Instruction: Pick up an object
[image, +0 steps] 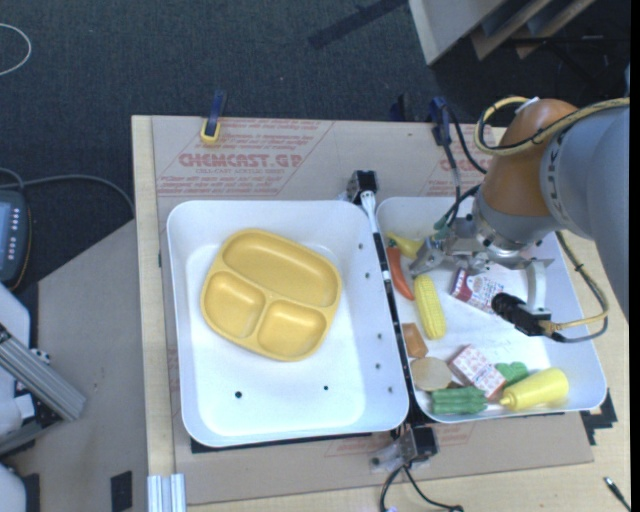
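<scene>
1. Nearest the camera, along the lower edge of the right bin (590, 395), lies a row of toy food: a green piece (458, 402), a yellow squeeze bottle (535, 389), a red-and-white patterned packet (477, 370) and a tan round piece (432, 374).
2. Left bin (195, 380) holds a yellow compartment plate (270, 294) in the centre-left of the frame. It plays no part in the coming move.
3. Gripper (478, 258) hangs over the upper half of the right bin, under the arm's orange band (520, 160). Whether the fingers are wide or narrow cannot be told; the wrist body covers them, and no object is visible between them.
4. Nearest candidate for the pick, as a judgement, is the corn cob (430, 306). It lies in the right bin, near the bin's left wall, lower left of the gripper in the frame.
5. Long axis of the corn cob runs roughly top to bottom in the frame, tilted slightly toward the lower right. A grasp calls for the fingers to close across this axis, that is, left to right in the frame.
6. An orange carrot-like piece (400, 272) lies just beside the cob on its left, and a red-and-white wrapper (478, 290) lies near its right. Both crowd the closing path.
7. Required offset, as a judgement: a shift toward the lower left of the frame, then a descent.
</scene>
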